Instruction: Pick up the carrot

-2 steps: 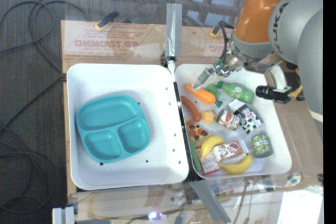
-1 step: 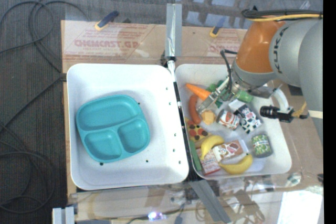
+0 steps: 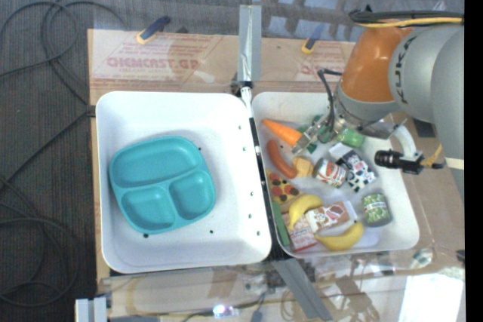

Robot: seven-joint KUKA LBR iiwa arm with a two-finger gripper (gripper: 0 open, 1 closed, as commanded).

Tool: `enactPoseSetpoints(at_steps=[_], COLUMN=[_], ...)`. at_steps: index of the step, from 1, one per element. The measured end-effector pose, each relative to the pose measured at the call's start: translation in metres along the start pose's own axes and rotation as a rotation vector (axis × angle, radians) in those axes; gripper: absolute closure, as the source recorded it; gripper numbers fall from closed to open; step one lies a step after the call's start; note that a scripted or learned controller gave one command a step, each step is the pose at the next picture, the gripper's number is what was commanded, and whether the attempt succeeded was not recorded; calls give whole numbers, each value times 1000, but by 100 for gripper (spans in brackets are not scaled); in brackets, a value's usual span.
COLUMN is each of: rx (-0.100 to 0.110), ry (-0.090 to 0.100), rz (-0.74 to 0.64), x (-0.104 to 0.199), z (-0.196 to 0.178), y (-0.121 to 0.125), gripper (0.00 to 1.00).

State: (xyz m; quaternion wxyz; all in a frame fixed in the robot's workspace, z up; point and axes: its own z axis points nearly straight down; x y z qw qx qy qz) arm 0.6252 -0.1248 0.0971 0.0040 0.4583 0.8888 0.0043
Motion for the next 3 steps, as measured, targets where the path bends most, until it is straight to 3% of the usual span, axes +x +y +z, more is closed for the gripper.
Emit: enactPoseSetpoints(at_steps=[1, 2, 3], rx=[14, 14, 17], ry=[7, 6, 5], rz=[-75, -54, 80], x=[18, 56, 60], z=[-124, -202, -196], y=[62, 55, 78], gripper=[100, 100, 100])
